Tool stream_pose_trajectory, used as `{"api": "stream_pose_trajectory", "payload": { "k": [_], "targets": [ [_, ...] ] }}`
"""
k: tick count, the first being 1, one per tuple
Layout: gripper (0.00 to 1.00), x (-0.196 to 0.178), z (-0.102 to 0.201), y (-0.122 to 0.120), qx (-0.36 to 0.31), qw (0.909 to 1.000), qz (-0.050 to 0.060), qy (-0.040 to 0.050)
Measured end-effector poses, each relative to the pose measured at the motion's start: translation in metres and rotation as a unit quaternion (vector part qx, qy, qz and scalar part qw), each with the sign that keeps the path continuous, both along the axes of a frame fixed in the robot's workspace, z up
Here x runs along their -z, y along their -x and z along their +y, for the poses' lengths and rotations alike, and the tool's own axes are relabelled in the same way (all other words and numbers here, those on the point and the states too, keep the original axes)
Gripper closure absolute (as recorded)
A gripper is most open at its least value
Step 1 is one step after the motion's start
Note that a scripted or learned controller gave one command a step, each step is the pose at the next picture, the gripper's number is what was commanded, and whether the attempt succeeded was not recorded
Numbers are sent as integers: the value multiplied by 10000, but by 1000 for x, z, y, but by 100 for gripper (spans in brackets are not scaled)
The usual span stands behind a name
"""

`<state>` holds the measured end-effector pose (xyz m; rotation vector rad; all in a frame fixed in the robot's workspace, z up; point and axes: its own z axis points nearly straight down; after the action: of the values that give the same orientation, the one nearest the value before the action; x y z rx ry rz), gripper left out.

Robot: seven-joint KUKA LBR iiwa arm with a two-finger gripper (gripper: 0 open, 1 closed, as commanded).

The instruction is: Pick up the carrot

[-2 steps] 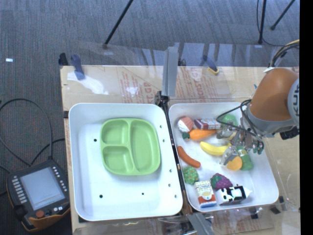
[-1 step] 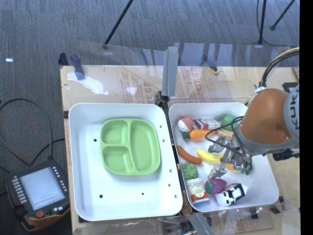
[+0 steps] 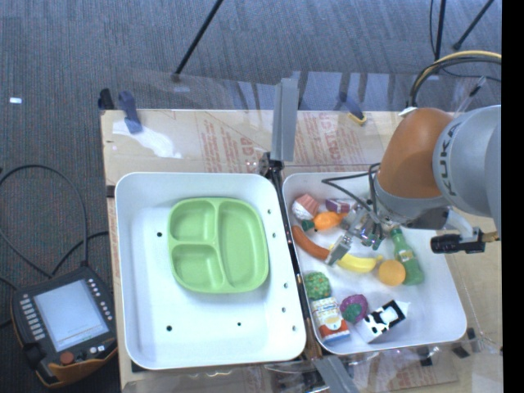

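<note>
Nearest me sits the pendant (image 3: 61, 322) on the floor, lower left. Beyond it I see the left bin (image 3: 139, 318) holding a green divided plate (image 3: 219, 244). At the right bin's (image 3: 446, 318) near edge I make out a small carton (image 3: 327, 316) and a black-and-white toy (image 3: 383, 321). Farther in, the carrot (image 3: 309, 243) lies by the bin's left wall, with the gripper (image 3: 345, 246) just right of it, fingers apart, gripping nothing. A banana (image 3: 357, 262) lies touching the gripper.

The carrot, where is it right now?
The carrot lies in the right bin, against its left wall, just left of the end effector and the banana.
</note>
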<state>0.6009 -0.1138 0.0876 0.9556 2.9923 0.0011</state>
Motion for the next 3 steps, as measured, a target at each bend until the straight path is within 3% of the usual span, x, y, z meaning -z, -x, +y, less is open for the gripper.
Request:
{"api": "stream_pose_trajectory", "payload": {
  "k": [1,2,3],
  "targets": [
    [0,0,35,-19,57,10000,4,3],
    [0,-1,27,-21,-944,9955,19,52],
    [0,-1,24,-24,-1234,9923,38,60]
  ]
}}
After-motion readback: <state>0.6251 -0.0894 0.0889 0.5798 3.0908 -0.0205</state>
